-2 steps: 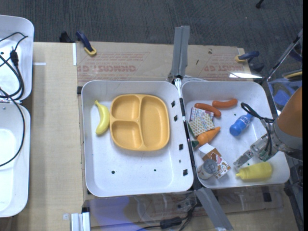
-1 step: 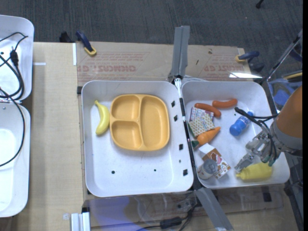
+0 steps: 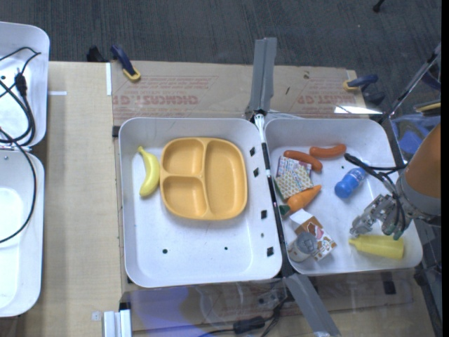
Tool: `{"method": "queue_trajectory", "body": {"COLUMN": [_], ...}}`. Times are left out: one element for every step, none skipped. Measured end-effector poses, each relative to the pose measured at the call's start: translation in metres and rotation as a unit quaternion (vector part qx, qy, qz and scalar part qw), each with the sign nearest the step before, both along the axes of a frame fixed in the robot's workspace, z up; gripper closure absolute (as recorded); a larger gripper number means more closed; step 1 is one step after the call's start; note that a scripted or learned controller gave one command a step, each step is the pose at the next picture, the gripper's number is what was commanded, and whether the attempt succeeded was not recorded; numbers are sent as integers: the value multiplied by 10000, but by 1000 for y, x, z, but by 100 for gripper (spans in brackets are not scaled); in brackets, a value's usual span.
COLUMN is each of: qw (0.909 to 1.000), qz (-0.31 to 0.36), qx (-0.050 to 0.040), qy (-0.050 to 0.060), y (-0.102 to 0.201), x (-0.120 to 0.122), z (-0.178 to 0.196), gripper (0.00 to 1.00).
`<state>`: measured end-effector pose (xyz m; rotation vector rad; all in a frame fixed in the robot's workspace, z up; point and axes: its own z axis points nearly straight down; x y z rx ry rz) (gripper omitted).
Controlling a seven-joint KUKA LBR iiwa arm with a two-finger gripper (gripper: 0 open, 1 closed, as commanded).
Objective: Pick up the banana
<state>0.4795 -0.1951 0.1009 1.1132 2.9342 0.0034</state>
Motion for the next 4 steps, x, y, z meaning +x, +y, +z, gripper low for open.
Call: {"method": "queue_trajectory", "body": {"qw": [10000,10000,10000,9998], "qz": [2,-12,-9,213], "qx": [-1,-2,-2,-8], "qy": [1,-14,-14,2], "y": [0,0,0,-26], "x": [0,1,1,37], "z": [0,9,9,64], "gripper": [0,100,0,0]}}
